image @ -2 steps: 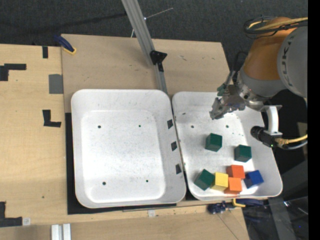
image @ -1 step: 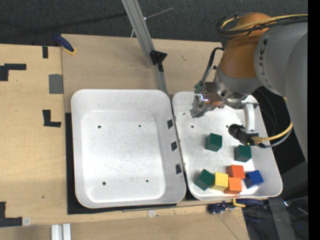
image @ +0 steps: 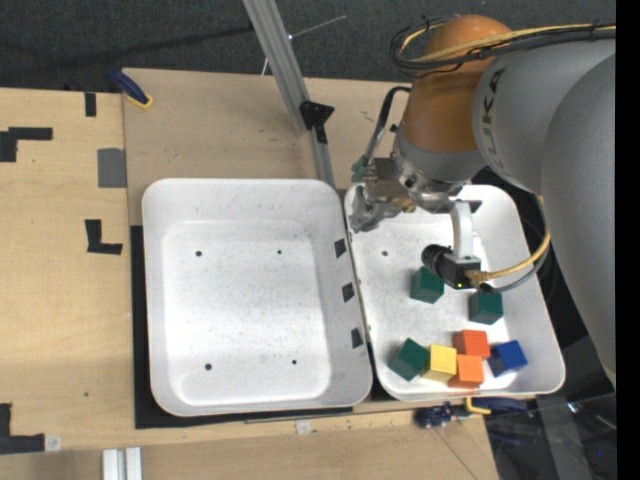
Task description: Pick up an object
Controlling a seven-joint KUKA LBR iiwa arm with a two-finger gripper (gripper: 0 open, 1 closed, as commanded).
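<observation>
Gripper (image: 372,208) at right bin's (image: 535,353) far-left corner, finger state unclear; nothing visibly held; 7 blocks (image: 452,353) unpicked.

**Bench and bins**

Tan wooden bench (image: 60,268) with black tape marks (image: 98,238). Two shallow white bins side by side on a black mat (image: 140,368): left bin (image: 160,208), right bin (image: 535,368).

Bright, even overhead light; mild softness.
</observation>
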